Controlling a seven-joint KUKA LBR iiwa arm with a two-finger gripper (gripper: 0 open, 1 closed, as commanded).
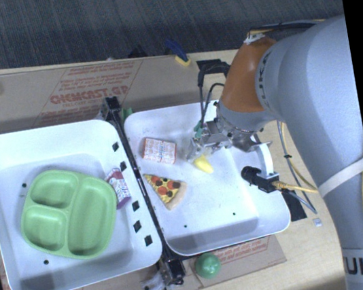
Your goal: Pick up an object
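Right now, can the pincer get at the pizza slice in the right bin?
Probably yes. The pincer hangs over the right bin, just above the small yellow piece. The pizza slice lies flat a short way off, with bare floor around it and nothing on top.

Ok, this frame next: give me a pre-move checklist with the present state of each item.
1. Gripper is over the right bin: ok.
2. Small yellow object lies just below the gripper: ok.
3. Yellow object sits between the jaws: cannot tell.
4. Pizza slice toy and pink cracker block lie apart from the yellow object: ok.
5. Green divided plate and small wrapper sit in the left bin, away from the arm: ok.
6. Green ball is outside both bins: ok.
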